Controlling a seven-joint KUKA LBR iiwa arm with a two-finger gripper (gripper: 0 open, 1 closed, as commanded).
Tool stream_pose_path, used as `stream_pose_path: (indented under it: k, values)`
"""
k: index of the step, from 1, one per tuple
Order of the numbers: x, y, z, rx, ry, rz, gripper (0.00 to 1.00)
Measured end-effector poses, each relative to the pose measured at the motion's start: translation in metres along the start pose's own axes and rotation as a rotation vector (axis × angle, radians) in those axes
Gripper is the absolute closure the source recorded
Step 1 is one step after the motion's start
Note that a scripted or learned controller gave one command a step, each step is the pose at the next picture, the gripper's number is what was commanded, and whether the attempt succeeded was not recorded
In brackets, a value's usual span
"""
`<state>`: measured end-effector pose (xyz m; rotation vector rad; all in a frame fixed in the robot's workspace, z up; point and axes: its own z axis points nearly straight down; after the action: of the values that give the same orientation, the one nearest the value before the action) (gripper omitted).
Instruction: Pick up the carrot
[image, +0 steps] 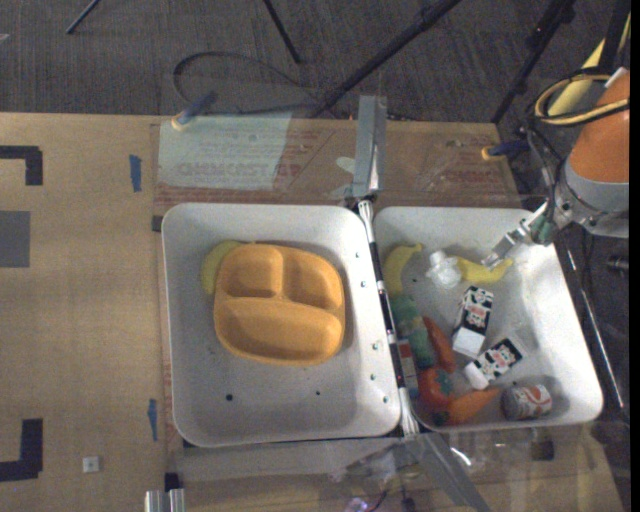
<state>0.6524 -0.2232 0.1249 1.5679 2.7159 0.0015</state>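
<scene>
The gripper (508, 243) is hanging over the upper right part of the right bin (570, 330), just above a yellow banana (484, 270); I cannot tell how it is set. The carrot (468, 404) is lying at the lower edge of that bin, beside a small round can (527, 401) and below two black-and-white cartons (474, 312). The left bin (190, 400) is holding an orange divided plate (278, 303).
</scene>
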Motion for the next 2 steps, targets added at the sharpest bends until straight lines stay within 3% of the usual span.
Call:
stream_pose_path:
  k: [1, 2]
  values:
    - [0.005, 0.003, 0.028, -0.004, 0.013, 0.057, 0.00]
    - [0.010, 0.020, 0.024, 0.014, 0.007, -0.067, 0.00]
